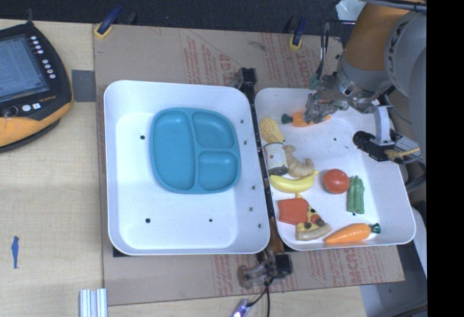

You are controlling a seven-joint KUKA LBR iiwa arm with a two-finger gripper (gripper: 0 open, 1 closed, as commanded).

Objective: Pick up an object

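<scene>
Gripper [317, 109] low at far end of right bin [406, 192], directly over a small orange carrot-like toy [299, 119]. Finger state: cannot tell. Toy lies on bin floor near far-left corner, apart from corn [272, 130], banana [292, 183], tomato [335, 180]; probably chosen as an isolated target. Left bin [123, 163] holds blue divided plate [195, 150].

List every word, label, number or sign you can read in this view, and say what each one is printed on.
No text here can be read for certain.
Red repeated lettering on the brown cardboard sheet under the bins: too faint and blurred to read.
Screen and buttons of the orange handheld pendant: too small to read.
Label on the small can in the right bin: blurred, unreadable.
</scene>
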